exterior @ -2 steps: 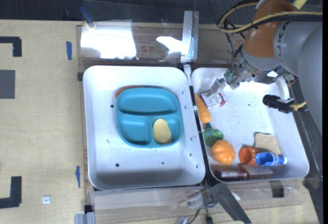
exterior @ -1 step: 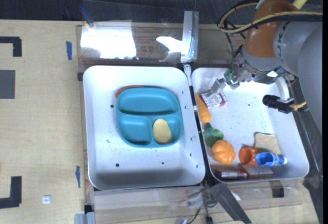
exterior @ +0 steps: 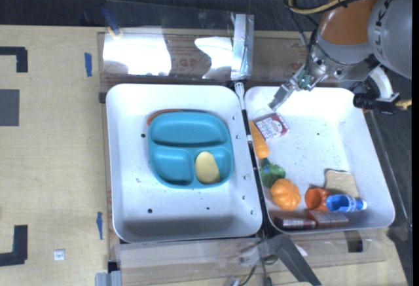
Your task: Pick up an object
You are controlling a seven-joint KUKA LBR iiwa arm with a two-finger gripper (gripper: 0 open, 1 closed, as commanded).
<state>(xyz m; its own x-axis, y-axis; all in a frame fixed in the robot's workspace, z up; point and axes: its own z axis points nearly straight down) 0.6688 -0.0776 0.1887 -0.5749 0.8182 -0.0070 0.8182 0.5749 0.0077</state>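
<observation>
The grey arm with its orange band enters from the upper right, and its two-finger gripper (exterior: 283,96) hangs over the upper left corner of the right shallow white bin (exterior: 376,147). The fingers are a thin, dark shape pointing down and to the left; whether they are open or closed cannot be told, and nothing is seen between them.

Just below the gripper tip, apart from it, lies a small white packet with a dark red label (exterior: 270,127). Beside that packet, along the bin's left wall, sits an orange elongated piece (exterior: 260,145), then a green leafy toy vegetable (exterior: 272,173) and a small orange pumpkin-shaped toy (exterior: 285,193). Further right along the lower edge are an orange-red rounded piece (exterior: 315,197), a blue plastic bottle lying on its side (exterior: 344,203), a tan slice of toy bread (exterior: 341,181), and a dark brown bar (exterior: 306,220) against the near wall.

The left white bin (exterior: 131,206) holds a blue divided plastic tray (exterior: 180,144), with 1 pale yellow egg-shaped object (exterior: 207,167) in its lower right compartment.
</observation>
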